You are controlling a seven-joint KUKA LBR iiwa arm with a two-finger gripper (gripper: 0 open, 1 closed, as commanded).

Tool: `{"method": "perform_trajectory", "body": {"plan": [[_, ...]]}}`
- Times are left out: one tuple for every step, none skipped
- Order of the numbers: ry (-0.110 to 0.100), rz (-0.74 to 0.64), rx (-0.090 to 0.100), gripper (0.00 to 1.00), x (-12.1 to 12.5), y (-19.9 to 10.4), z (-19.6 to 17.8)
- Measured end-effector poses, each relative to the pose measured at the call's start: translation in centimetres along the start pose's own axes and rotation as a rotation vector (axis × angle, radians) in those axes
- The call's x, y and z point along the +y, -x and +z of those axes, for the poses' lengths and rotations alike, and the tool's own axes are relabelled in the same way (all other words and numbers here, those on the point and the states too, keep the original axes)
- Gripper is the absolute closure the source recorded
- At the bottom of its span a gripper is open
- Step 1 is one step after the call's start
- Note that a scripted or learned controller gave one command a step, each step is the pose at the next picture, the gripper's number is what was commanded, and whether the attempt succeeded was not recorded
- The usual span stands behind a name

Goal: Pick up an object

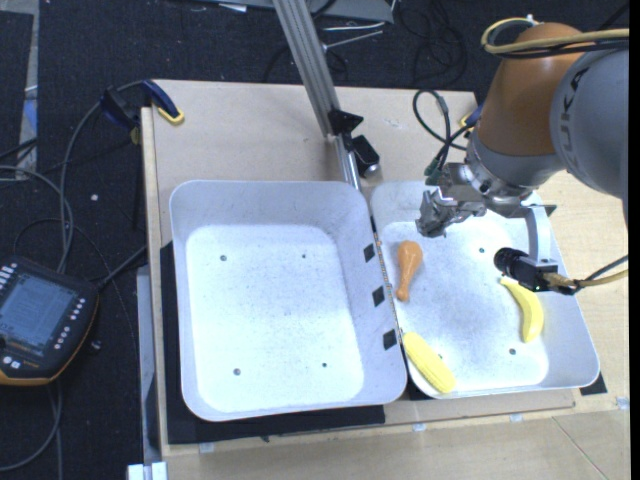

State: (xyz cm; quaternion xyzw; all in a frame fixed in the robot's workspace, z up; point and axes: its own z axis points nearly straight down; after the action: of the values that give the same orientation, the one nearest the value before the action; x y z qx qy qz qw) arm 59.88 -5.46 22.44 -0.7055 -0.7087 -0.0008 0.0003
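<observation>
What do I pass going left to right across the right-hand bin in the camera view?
Orange chicken drumstick → corn cob → gripper hanging above the bin → banana.

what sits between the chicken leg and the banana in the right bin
Only bare white bin floor lies between the chicken leg and the banana, as the camera view shows. The corn cob lies nearer the front, off that line.
</observation>
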Motion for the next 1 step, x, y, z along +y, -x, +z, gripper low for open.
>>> {"method": "perform_trajectory", "body": {"plan": [[0.000,0.000,0.000,1.00,-0.87,-4.96,-1.07]]}}
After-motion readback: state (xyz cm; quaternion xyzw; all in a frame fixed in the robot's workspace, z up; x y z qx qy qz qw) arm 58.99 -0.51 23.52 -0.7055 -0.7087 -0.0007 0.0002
